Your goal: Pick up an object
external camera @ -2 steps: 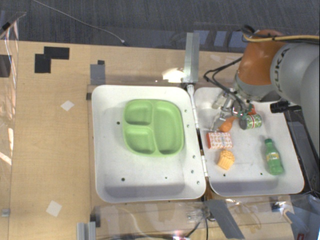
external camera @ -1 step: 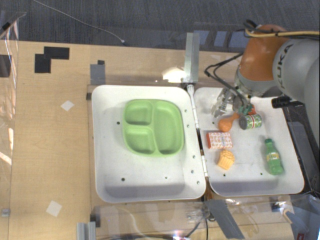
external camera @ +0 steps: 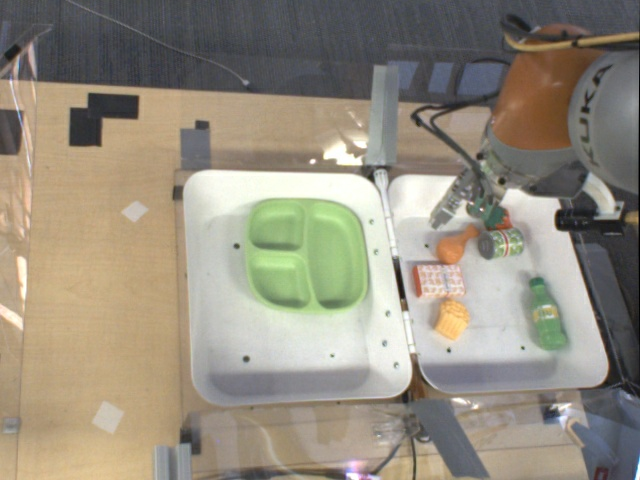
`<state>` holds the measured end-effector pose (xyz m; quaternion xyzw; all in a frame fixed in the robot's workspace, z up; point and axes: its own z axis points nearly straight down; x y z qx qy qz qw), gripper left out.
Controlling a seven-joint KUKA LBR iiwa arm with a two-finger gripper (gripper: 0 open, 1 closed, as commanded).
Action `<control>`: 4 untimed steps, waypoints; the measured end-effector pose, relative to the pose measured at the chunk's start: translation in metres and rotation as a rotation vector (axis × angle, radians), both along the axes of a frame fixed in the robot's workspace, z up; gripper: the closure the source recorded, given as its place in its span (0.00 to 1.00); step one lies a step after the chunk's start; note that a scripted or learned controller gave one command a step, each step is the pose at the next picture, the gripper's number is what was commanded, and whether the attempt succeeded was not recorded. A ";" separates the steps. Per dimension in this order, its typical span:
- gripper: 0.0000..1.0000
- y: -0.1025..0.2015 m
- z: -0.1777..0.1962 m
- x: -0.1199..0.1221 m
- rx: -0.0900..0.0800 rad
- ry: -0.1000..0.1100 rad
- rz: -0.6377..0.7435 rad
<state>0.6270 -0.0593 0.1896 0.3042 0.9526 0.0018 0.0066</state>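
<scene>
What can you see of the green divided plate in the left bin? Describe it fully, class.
The green divided plate is light green, looks like plastic, and is roughly square with rounded corners. Raised ridges split it into three compartments: two smaller on the left, one larger on the right. It lies flat, right side up, near the middle of the left bin, slightly toward its far side. Nothing rests in it.

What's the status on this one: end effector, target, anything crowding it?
End effector low in right bin, nothing seen held. Orange toy carrot just below it. Small can close beside. Green divided plate in left bin.
</scene>
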 end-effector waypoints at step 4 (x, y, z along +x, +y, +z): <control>1.00 0.145 0.061 -0.129 0.013 0.010 -1.285</control>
